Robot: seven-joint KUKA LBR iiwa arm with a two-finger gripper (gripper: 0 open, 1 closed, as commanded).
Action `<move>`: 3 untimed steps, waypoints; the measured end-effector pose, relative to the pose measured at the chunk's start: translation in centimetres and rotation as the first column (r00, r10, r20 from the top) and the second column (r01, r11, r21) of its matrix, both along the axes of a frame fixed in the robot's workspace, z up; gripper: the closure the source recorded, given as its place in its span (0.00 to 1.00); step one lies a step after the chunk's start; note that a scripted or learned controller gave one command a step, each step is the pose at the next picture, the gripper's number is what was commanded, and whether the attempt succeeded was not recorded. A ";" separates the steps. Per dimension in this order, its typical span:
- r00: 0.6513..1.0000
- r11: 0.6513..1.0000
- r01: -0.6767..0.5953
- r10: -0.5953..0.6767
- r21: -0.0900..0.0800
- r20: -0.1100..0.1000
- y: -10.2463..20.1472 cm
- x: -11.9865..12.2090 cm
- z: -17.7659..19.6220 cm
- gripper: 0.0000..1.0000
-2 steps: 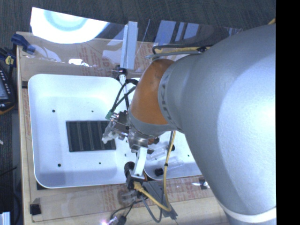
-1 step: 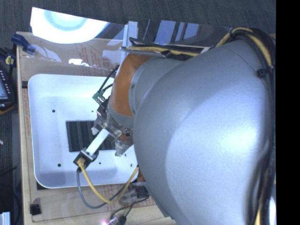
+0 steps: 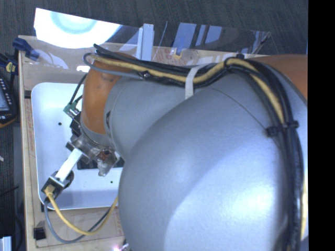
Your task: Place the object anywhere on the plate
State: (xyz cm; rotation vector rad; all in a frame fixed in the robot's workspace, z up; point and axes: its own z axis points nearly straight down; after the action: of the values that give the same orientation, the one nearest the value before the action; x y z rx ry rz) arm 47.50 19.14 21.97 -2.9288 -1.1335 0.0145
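Up close, the arm (image 3: 220,161) swells across most of the view — a broad grey shell coming in from the right, with its orange band (image 3: 97,101) sitting above the wrist. A bundle of black and yellow cables (image 3: 172,72) runs along its upper side, held by a white tie (image 3: 189,82). The wrist dips into the left white bin (image 3: 44,135), and the gripper (image 3: 97,158) sits low over the bin's floor; whether it is open, closed or holding anything, I cannot tell from here. A white bracket with a small black block (image 3: 58,179) juts out toward the bin's lower left corner, and a yellow cable (image 3: 78,221) loops from it over the wooden surface (image 3: 26,156). The object and the plate are hidden from me.
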 end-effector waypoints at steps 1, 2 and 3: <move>0.940 0.940 -0.341 0.341 0.003 0.004 2.8 0.1 9.2 1.00; 0.954 0.954 -0.300 0.300 0.003 0.000 -8.9 0.1 4.0 1.00; 0.999 0.999 -0.042 0.042 0.001 -0.003 -6.4 6.2 -7.0 1.00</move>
State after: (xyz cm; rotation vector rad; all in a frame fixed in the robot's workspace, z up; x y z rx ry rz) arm 53.70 12.69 14.95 -2.9023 -1.1948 0.0179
